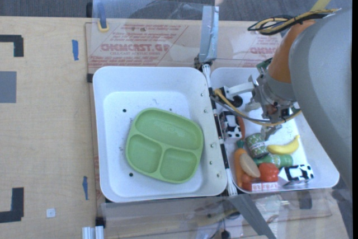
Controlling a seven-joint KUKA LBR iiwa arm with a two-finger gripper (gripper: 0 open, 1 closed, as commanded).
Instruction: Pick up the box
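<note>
Arm (321, 64) enters from the right over the right bin (330, 173). Claw (267, 120): finger state cannot be determined. Box (230, 125), black-and-white patterned, lies just left of the claw against the bin's left wall, long axis apparently along that wall.
</note>
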